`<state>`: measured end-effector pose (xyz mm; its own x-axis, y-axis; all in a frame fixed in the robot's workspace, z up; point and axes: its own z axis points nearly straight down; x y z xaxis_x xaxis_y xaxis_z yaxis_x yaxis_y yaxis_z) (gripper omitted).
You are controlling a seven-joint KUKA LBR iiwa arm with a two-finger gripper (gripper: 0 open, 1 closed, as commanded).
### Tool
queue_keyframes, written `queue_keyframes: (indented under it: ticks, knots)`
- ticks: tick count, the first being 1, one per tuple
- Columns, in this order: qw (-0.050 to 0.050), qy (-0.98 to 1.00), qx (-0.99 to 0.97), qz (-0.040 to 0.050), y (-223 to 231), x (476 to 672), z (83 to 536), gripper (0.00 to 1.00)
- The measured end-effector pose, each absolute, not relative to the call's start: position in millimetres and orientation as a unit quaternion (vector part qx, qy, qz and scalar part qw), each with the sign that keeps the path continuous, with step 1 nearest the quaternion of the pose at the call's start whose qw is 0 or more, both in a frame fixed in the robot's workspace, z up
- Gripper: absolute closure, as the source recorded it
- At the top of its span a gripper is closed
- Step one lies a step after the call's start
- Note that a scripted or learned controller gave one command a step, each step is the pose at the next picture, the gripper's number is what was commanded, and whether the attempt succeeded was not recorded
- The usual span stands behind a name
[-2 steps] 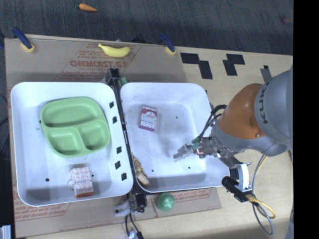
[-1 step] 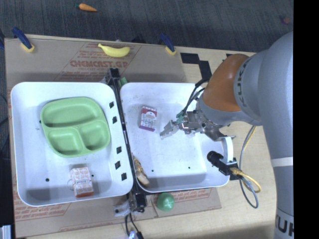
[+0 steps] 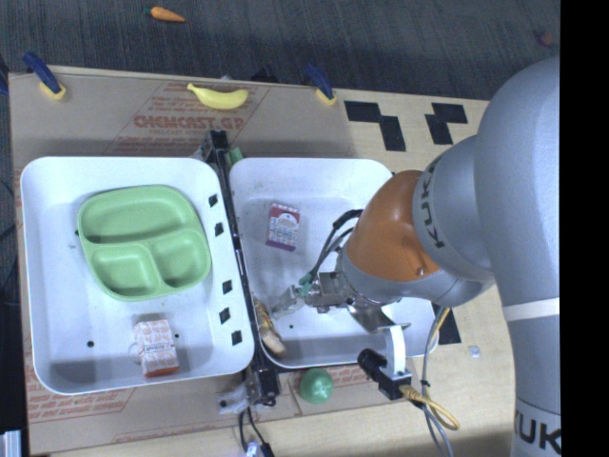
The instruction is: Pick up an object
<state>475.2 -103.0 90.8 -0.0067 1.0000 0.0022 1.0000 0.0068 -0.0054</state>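
Down in the lower middle of the frame, the gripper (image 3: 288, 300) sits low inside the right bin (image 3: 314, 174), close to that bin's lower left corner, with the grey arm (image 3: 495, 208) and its orange band (image 3: 390, 231) reaching in from the right. How far the claw is spread cannot be told from this angle, since its tip is small and partly lost against the white floor, and nothing can be seen clamped in it. Just below and left of the tip, a small tan object (image 3: 267, 332) lies against the bin's left wall near the corner; it looks very close to the claw, but whether they touch cannot be told. A small packet (image 3: 283, 226) with a red and white label lies flat further up the same bin, well apart from the claw, toward the upper left of it. The left bin (image 3: 38, 255) holds a green divided tray (image 3: 145, 241) in its upper part and a wrapped snack pack (image 3: 155, 346) near its lower edge. Outside the bins, a green ball (image 3: 316, 385) rests on the bench just below the right bin, and a yellow banana (image 3: 218, 95) lies on the cardboard above the two bins.
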Motion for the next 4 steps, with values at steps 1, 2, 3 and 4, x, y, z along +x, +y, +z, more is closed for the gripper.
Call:
queue_keyframes:
  ticks: [1, 2, 3, 4]
  knots:
    - [0.002, -0.711, -0.703, 0.0013, -103.5, 476.3, 101.1, 1.00]
    - [0.001, -0.709, -0.705, -0.0005, -36.0, 477.0, 192.2, 1.00]
    - [0.001, -0.709, -0.705, -0.0001, -36.5, 476.8, 191.9, 0.00]
    - [0.000, -0.708, -0.706, 0.0003, -111.3, 487.6, 220.2, 0.00]
